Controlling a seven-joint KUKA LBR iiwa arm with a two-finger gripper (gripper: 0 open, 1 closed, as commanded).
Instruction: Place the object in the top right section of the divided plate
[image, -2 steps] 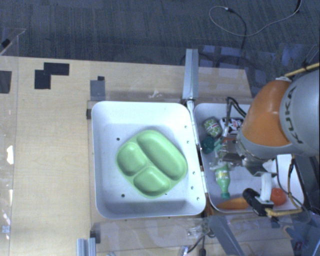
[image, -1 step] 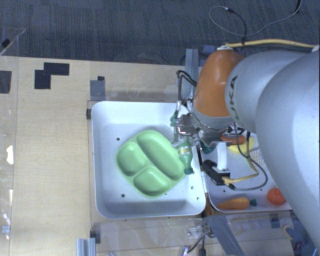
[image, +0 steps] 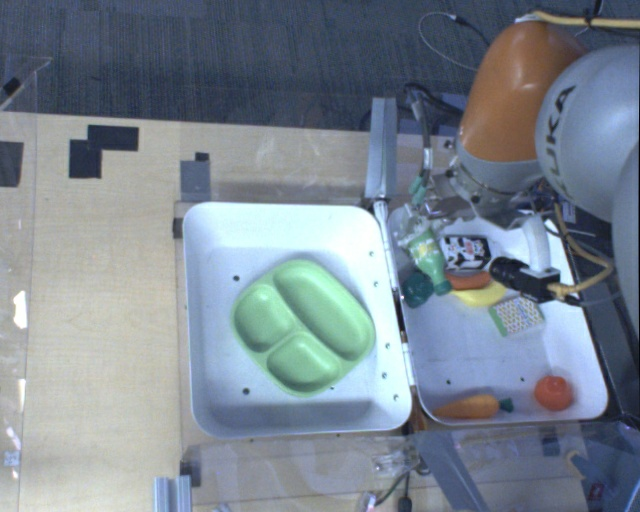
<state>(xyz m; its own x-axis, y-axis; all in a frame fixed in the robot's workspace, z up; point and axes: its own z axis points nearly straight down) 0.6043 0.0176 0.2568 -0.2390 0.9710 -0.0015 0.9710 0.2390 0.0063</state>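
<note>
Now the gripper (image: 428, 205) is being held low over the right bin (image: 590, 345), above a green bottle (image: 428, 262); its claw state cannot be told.

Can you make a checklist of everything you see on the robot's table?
Surface: wooden bench bearing two white bins, left and right.
Job's things: green divided plate in the left bin, nothing on it.
Clutter: right bin holds a carrot, tomato, banana, green bottle and a mesh packet.
Tool: tool over the right bin's far end.
Cables: loops behind the arm.
Surroundings: dark floor.
</note>
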